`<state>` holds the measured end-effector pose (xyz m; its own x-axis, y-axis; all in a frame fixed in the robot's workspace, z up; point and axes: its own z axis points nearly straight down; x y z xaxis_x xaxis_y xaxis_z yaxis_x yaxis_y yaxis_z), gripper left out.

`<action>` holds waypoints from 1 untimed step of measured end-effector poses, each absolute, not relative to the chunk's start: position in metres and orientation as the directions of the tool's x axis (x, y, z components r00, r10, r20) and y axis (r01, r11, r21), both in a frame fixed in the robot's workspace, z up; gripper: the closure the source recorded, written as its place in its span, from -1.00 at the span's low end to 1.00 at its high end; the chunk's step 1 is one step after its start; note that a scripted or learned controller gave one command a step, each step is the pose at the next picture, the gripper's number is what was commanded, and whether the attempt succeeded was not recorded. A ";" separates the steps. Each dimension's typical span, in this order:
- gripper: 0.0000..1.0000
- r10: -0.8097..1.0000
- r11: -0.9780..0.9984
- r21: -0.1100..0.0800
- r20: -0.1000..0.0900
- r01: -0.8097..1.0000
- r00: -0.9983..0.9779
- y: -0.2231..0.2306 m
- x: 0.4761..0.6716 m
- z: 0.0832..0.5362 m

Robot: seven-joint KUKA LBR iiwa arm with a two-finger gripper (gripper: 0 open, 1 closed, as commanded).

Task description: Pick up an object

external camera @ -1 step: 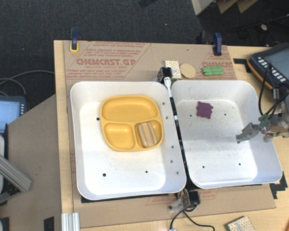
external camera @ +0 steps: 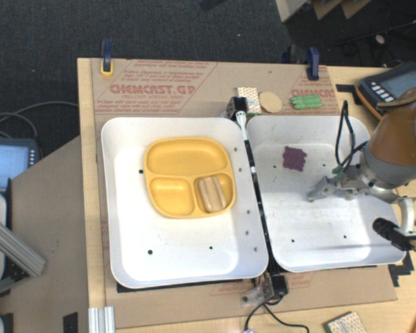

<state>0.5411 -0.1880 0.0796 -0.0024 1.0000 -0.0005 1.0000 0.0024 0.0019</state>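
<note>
A small purple block (external camera: 294,158) lies on the floor of the right bin (external camera: 333,241), towards its back left. My gripper (external camera: 317,190) hangs low over that same bin's middle, pointing left. It is a little to the right of and nearer than the purple block, apart from it, with nothing seen held. The grey arm with its orange band (external camera: 395,134) reaches in from the right. In the left bin (external camera: 187,255) sits a yellow divided plate (external camera: 187,159) with a tan oblong piece (external camera: 209,193) in its lower right compartment.
On the cardboard behind the bins lie a green object (external camera: 306,102), a round tan disc (external camera: 270,102) and a small checkered piece (external camera: 247,94). Blue clamps (external camera: 312,62) hold the board's back edge. A black cable (external camera: 343,134) loops above the gripper.
</note>
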 end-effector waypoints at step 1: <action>-1.00 1.000 0.009 0.006 0.002 1.000 -0.009 -0.123 0.601 0.085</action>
